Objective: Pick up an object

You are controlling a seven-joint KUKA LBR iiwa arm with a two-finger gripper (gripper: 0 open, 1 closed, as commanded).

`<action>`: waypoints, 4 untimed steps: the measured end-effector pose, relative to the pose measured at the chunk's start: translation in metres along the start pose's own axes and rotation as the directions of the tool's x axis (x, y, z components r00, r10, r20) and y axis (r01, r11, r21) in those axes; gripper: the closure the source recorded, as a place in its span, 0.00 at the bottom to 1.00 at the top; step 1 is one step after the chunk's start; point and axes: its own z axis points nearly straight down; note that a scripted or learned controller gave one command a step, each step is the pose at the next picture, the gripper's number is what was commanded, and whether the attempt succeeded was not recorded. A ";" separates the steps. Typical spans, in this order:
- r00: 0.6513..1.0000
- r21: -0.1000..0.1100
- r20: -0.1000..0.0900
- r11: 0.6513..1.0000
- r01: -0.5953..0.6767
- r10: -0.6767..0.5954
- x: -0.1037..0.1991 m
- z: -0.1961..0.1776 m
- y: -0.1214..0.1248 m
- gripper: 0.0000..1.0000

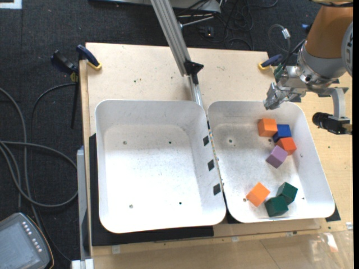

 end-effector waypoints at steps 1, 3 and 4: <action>1.000 0.001 0.000 1.000 0.001 -0.001 0.000 -0.044 0.002 1.00; 1.000 0.011 -0.004 1.000 0.006 -0.006 0.118 -0.018 -0.035 1.00; 1.000 0.010 -0.005 1.000 0.006 -0.006 0.171 -0.019 -0.051 1.00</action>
